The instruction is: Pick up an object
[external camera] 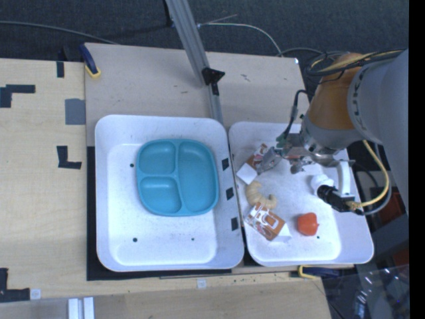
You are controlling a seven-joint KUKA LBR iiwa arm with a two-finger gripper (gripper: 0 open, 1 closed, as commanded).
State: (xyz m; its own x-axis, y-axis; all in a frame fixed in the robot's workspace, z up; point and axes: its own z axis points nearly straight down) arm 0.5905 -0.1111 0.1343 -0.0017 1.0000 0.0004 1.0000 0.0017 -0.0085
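My two-finger gripper (271,159) hangs low over the far left part of the right white bin (352,243), its fingers spread apart with nothing between them. Just near of it lie a pale beige lumpy toy (256,193) and an orange-and-white snack packet (267,221), with a small red round object (307,224) further right. A teal divided plastic plate (177,176) sits in the left white bin (113,244).

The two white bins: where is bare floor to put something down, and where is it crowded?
Left bin: a bare strip lies below the blue divided tray. Right bin: bare floor lies right of the red object. It is crowded along that bin's left side, where the orange packet, a beige piece and the gripper sit close together.
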